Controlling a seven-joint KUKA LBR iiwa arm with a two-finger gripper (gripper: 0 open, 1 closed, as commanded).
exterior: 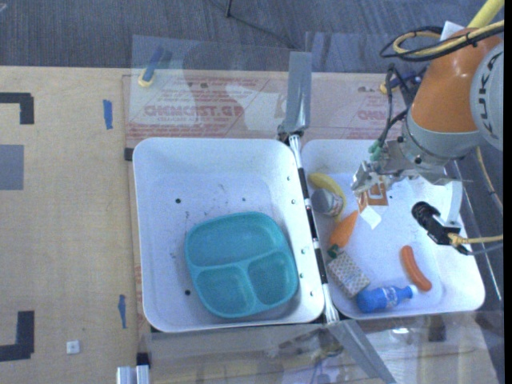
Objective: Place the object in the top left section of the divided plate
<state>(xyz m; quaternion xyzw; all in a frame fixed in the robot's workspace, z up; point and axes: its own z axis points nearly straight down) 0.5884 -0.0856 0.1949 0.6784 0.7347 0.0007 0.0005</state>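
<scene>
Seen from above, a pale wooden bench [64,238] carries two shallow white bins side by side. In the left bin [152,214] a teal divided plate [236,246] lies flat toward the near edge, with one wide compartment along its far side and two smaller ones along its near side. The right bin [448,254] holds all the loose objects, any of which could be the one to move. A yellow banana [326,184] lies against the bin's left wall, with a small grey rounded item [324,202] touching it just below. An orange carrot [344,230] sits near them, a speckled rectangular block [348,272] lies closer to the near-left corner, a blue bottle [382,297] rests on its side along the near wall, and an orange-red sausage [416,268] lies to its right. The grey and orange arm [452,94] reaches in from the right, and its end effector [372,184] hangs over the far part of the right bin, just right of the banana and above the carrot. Whether the end effector is open or closed, or has hold of anything, cannot be told from this angle.
</scene>
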